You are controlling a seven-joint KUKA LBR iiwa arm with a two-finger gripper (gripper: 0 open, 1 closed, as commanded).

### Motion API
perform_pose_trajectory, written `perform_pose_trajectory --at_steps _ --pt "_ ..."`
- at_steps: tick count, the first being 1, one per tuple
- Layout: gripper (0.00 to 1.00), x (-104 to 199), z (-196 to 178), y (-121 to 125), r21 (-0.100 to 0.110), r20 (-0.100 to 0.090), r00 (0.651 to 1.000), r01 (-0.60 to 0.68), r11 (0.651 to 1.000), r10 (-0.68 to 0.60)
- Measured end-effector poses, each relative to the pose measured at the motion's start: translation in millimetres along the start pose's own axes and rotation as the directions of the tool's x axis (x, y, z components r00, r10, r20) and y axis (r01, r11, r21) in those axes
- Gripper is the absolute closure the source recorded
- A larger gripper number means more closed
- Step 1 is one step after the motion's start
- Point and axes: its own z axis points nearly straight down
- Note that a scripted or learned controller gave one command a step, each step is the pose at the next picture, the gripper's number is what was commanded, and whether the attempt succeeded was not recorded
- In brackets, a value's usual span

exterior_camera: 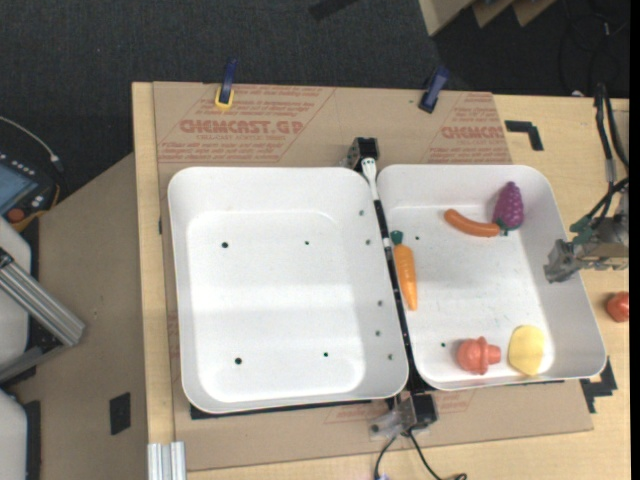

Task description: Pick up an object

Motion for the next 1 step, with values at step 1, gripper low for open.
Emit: perform_pose_trajectory --at_steps 1 --pt "1.00 -0.2 -10.3 0.8 -0.003 0.002 1.000 0.001 1.000 -0.001"
